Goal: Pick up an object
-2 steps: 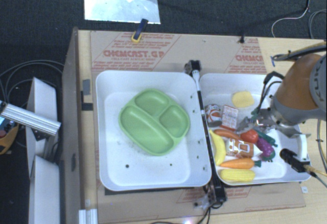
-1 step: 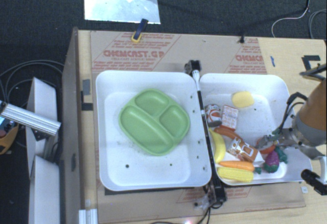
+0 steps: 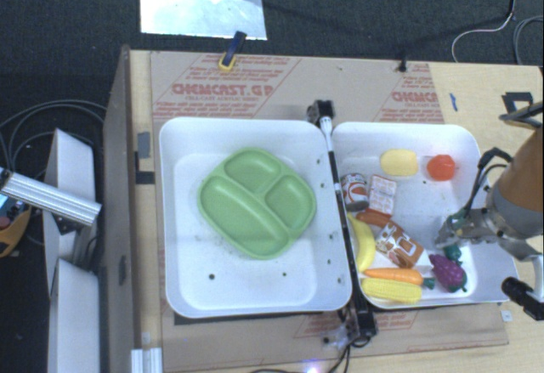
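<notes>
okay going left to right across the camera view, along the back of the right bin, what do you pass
Can → small red and white packet → yellow lemon → orange-red tomato → the arm's gripper, over the bin's right side, a little nearer the camera than those.

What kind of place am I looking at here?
Probably a robotics lab test bench: a robot arm reaches over two white bins, one with toy food like a banana, the other a green divided plate.
</notes>
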`<state>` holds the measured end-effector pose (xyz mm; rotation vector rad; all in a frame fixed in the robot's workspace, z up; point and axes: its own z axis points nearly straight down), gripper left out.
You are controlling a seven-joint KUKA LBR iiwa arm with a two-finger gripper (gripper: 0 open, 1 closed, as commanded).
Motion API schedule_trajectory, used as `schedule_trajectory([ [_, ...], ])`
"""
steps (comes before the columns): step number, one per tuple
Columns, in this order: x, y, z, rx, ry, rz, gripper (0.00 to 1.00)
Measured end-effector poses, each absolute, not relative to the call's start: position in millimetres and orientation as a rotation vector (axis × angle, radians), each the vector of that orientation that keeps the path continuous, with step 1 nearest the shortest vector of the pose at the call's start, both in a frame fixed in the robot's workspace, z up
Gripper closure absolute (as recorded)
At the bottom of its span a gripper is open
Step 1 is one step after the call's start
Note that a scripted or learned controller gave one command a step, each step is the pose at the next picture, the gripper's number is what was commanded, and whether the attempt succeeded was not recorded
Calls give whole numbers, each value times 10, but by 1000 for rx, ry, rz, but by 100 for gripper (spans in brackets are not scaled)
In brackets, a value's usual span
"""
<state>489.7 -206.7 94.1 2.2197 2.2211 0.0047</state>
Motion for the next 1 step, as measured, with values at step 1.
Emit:
schedule_trajectory([
  [1, 5372, -1299, 1171, 2207, 2233, 6, 100],
])
